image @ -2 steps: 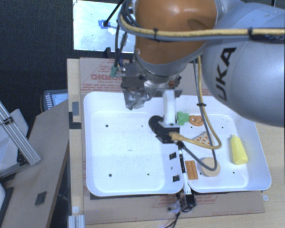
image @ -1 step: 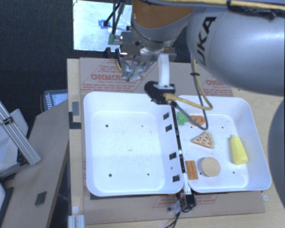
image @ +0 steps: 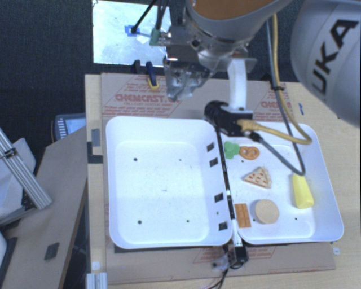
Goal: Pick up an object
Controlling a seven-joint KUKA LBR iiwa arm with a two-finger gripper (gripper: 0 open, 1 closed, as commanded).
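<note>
Nothing picked yet; the whole grab is left. Nearest, in the right bin [image: 330, 226]: orange block [image: 242, 215], tan disc [image: 266, 211], yellow block [image: 302, 191]. Beyond them the pizza slice [image: 258, 177], pretzel [image: 249, 152] and green piece [image: 231, 148]. A yellow cable [image: 282, 134] drapes over that bin's far end, possibly a snag. Farthest, the gripper [image: 179, 84] hangs beyond both bins, nothing seen in it; its opening cannot be told.

A: What does the arm [image: 237, 17] hide?
B: The top edge cuts it off, and the gripper [image: 180, 84] is too blurred to read.
A: And the right bin [image: 324, 226]?
B: Black hardware [image: 225, 119] and cables cover its far-left corner.
</note>
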